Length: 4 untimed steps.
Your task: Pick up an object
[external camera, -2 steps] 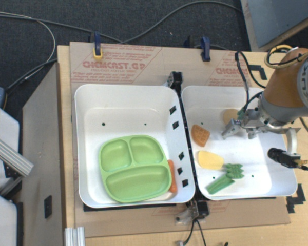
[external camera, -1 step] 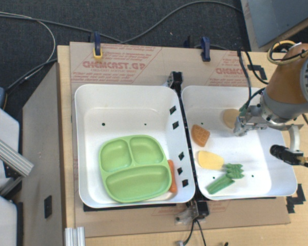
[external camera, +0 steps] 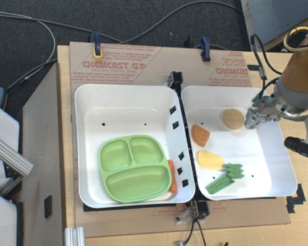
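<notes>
Gripper [external camera: 252,118] sits low in the right bin [external camera: 277,152], at its far right side, just right of the tan round piece [external camera: 233,119], close to touching it; can't tell from this angle if it's apart or together, and nothing visibly between the tips, so not calling it a grasp. Tan piece looks like a toy bread roll or cookie: likely light, rigid plastic, smooth domed top, so it'll probably squirt out if pinched high; best bet is across its widest part, low on the sides. Other candidates, all left of the gripper and nearer the camera: orange ridged piece [external camera: 200,135] by the divider [external camera: 182,132], yellow wedge [external camera: 210,160] below it, green leafy toy [external camera: 225,178] nearest the front wall. Green one is long and thin, easiest across the stem, though it looks floppy-ish or at least uneven. Yellow wedge is flat, hard to get under. Far left of the gripper, the left bin [external camera: 92,117] holds a green divided tray [external camera: 134,167] with an orange bit [external camera: 171,176] tucked at its right edge; too wide to grip, skip. Bins sit on the cardboard-covered worktop [external camera: 143,60]. Judging this as approach stage, pick not made yet
</notes>
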Each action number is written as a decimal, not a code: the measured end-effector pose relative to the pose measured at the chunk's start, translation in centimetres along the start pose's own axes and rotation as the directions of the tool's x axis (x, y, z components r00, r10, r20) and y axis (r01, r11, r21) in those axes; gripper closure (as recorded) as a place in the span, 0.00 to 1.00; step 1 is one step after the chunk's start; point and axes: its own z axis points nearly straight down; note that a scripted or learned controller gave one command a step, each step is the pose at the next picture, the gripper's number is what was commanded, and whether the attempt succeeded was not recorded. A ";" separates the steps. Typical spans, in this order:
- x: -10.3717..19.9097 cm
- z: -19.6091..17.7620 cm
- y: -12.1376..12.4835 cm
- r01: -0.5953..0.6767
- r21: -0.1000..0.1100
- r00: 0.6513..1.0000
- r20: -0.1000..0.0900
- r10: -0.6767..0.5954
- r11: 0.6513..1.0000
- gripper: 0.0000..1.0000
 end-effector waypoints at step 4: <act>16.0 -5.3 4.2 0.008 0.002 1.000 -0.004 -0.008 1.000 1.00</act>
